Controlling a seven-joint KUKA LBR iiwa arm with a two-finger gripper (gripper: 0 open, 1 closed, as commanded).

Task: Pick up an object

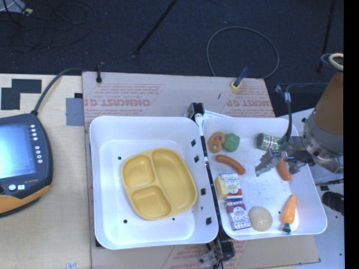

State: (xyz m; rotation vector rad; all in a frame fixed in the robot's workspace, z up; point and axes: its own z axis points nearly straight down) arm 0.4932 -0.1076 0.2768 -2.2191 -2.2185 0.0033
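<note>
Camera view, slanted top-down: brown cardboard sheet with mirrored red print over a pale bench, dark carpeted floor beyond with loose black cables. Teach pendant far left of the fingers, lit blue screen, partly cut by the frame edge.

Two shallow glossy white bins side by side. Left bin well left of the fingers: one yellow plastic three-compartment tray, rounded corners, set at an angle. Right bin under the fingers.

Gripper low over the right bin, grey metal fingers splayed apart in a V, nothing seen between them. Arm coming in from the right, orange band cut off by the frame.

Relative to the fingers:
- small can, green label, lying on its side, just above, close or touching, cannot tell
- orange carrot-shaped piece just right, partly hidden by the wrist hardware
- sausage, glossy red-brown, left
- pretzel and green pepper-like lump, up-left, touching each other
- yellow carton and red carton, down-left, against the divider side
- pale round bun-like object, below
- second carrot, green tip, down-right

Dark specks on the bin floor; too small to identify.
</note>
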